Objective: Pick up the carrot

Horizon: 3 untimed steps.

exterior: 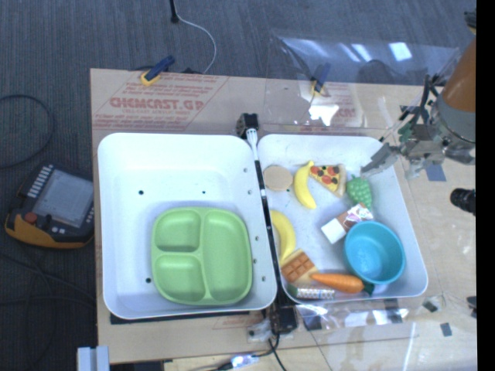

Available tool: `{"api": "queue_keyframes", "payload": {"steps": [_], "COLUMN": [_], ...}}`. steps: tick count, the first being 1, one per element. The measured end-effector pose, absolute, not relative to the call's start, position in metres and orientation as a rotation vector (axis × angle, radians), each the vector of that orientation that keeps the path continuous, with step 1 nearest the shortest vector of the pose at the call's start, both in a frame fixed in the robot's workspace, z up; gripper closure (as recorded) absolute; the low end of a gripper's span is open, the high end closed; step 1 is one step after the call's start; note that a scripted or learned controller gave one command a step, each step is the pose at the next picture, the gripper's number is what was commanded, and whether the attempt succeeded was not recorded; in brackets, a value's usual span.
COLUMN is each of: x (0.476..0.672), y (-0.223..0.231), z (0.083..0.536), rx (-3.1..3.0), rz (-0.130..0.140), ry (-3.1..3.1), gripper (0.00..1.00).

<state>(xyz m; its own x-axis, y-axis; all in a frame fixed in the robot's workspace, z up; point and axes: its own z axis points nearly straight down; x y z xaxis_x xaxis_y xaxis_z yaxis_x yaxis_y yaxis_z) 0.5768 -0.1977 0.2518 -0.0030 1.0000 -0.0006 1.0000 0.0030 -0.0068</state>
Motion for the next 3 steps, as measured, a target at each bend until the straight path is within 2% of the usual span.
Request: {"api": "queue_keyframes", "payload": {"steps": [1,3], "x": [0.597,0.483], "y": [-0.148,-0.120], "z": [0.172,0.160], "rx": [-2.164,-2.141], "rz": [0.014,0.010], "ry": [-2.261,-2.289], "gripper": [0.00,0.00]}}
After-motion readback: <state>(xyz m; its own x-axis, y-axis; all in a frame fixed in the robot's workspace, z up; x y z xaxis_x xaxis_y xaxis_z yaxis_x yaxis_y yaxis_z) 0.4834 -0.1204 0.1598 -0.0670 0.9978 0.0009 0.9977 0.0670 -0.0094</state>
